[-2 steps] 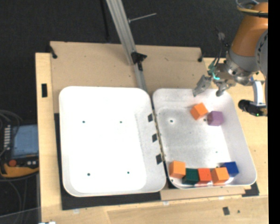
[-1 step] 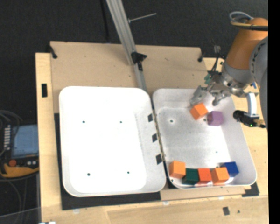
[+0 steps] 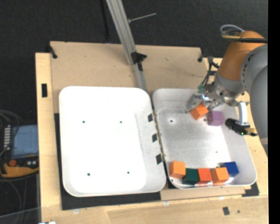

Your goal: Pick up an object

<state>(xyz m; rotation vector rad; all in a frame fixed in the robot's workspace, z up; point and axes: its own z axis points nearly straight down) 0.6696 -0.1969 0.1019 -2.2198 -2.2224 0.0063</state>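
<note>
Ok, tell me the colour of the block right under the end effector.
Orange: the block sits at the end effector in the right bin, clearest in the camera view.

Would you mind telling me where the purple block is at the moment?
The purple block lies in the right bin, near its upper right corner, just right of an orange block at the gripper.

— What do we see outside the bins?

— A slanted metal pole (image 3: 125, 31) crossing the wooden bench (image 3: 98, 66) from the top.

— And off to the left?

— We see a blue box (image 3: 25, 140) with cables (image 3: 0, 125) beside it, on the dark floor (image 3: 37, 13).
</note>
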